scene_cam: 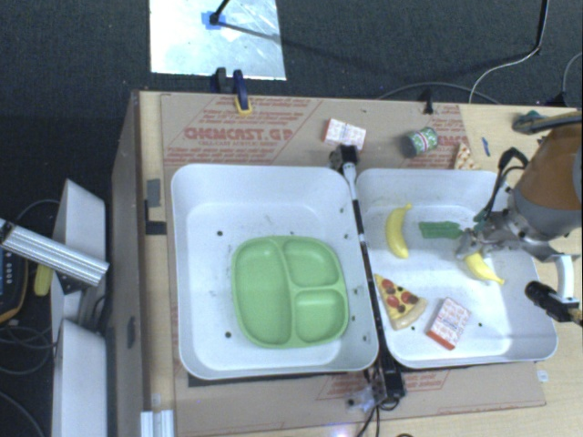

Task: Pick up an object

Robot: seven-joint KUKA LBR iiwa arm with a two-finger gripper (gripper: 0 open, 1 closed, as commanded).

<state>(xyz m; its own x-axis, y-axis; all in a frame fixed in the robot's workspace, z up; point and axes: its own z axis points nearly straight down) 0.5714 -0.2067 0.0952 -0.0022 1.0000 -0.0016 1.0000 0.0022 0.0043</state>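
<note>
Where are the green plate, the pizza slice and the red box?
green plate (260, 291), camera view, bare left compartment.
pizza slice (402, 302), camera view, its topping.
red box (448, 322), camera view, its top face.

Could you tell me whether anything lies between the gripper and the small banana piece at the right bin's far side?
Nothing visible stands in the way. The gripper is right at the small banana piece, above its upper end. The green block lies just to its left and the larger banana further left, both off the path.
</note>
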